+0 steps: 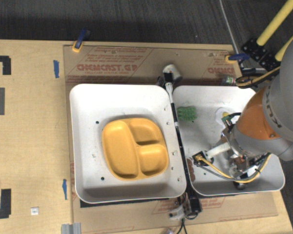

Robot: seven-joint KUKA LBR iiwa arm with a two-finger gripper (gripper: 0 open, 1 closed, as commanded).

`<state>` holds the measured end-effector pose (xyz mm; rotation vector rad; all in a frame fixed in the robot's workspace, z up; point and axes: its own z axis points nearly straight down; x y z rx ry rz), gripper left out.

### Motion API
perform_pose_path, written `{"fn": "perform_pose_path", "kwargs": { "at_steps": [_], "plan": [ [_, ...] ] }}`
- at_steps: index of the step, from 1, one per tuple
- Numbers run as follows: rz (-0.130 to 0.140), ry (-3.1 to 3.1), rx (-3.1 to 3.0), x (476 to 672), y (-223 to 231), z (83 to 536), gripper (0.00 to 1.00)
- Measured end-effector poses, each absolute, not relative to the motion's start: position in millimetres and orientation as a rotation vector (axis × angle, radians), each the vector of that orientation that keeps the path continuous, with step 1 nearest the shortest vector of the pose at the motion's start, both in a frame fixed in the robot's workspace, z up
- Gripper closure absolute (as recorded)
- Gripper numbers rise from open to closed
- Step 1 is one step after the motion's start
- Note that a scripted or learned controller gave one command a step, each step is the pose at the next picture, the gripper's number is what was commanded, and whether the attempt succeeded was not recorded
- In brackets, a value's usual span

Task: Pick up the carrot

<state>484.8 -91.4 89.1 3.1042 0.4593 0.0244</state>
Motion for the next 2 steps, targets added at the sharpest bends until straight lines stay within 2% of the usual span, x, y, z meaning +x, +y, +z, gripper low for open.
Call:
{"fn": "perform_pose_path", "kwargs": {
  "at_steps": [1,2],
  "plan": [
    [0.007,0.456,3.107,480.9,-92.0,85.6,0.00],
    [0.007,0.456,3.107,480.8,-92.0,85.6,0.00]
  ]
}}
